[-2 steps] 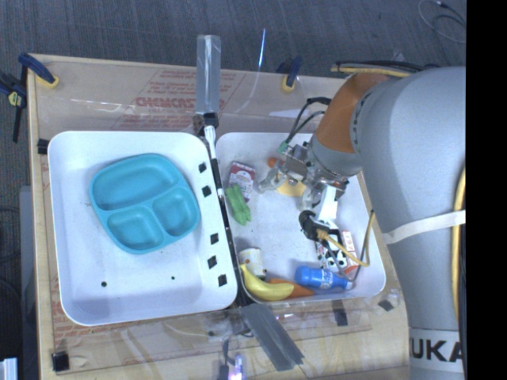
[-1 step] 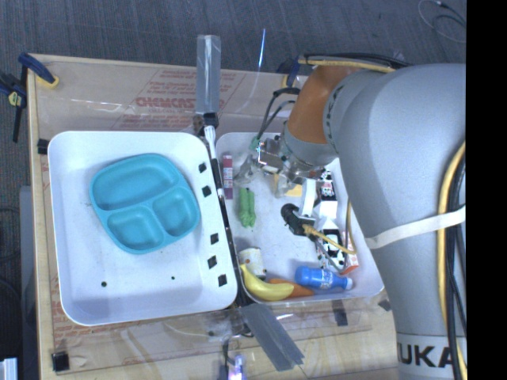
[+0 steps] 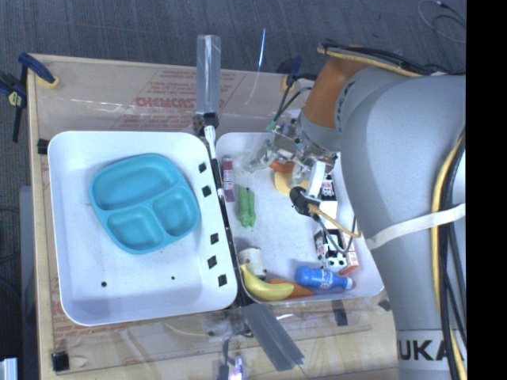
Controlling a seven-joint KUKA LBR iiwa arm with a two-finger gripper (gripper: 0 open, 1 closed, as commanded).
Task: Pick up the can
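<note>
- Camera view: two white bins sit side by side on the table (image 3: 119, 93). The left bin (image 3: 71, 283) takes up the left half of the frame, the right bin (image 3: 273, 236) sits center-right.
- In the left bin there's just a blue divided plate (image 3: 145, 202) with three compartments, lying flat toward the bin's upper middle.
- The big grey arm (image 3: 396, 180) comes in from the right, orange band (image 3: 329, 81) up top, and it covers the right side of the right bin.
- The gripper (image 3: 279, 150) is down at the upper end of the right bin, over a yellow-orange item (image 3: 282, 180) I can't really identify. Honestly can't tell how the gripper is set, too much clutter and cabling there.
- The can: can't pick it out for sure. Closest guess is the small whitish cylinder (image 3: 250, 257) at the lower left of the right bin, just above the banana (image 3: 265, 288).
- Other stuff in the right bin: a green item (image 3: 247, 207) near the left wall, a slim marker-like tube (image 3: 228, 179) along the divider, a blue bottle (image 3: 323, 278) lying on its side at the lower right, and an orange carrot-like piece (image 3: 297, 289) touching the banana.
</note>
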